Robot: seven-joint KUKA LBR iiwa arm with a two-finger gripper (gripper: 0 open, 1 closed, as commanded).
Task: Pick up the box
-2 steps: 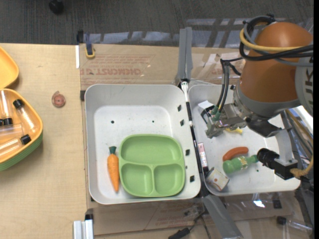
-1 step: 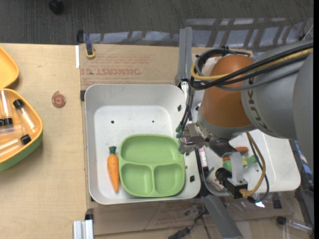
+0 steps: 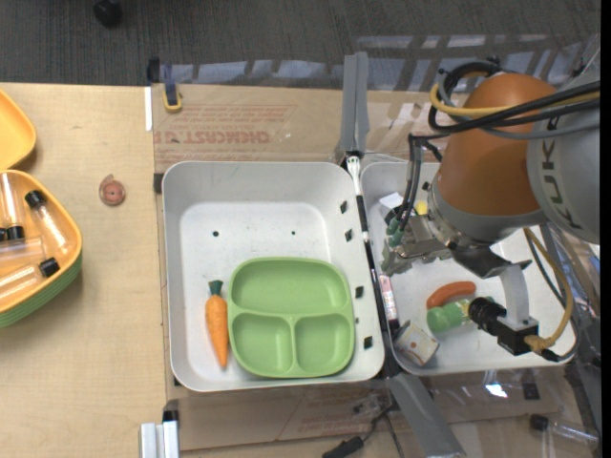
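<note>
Two white bins (image 3: 177, 256) are sitting side by side on your bench, and the hand (image 3: 406, 246) is hanging low in the right one, likely reaching for what I'm taking as the box (image 3: 417, 344), lower right; grip: cannot tell.

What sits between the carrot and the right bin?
In the camera view, the green divided plate lies between the carrot and the right bin, then the left bin's right wall.

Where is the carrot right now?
The carrot lies in the left bin, near its front left corner, right beside the left edge of the green divided plate.
</note>
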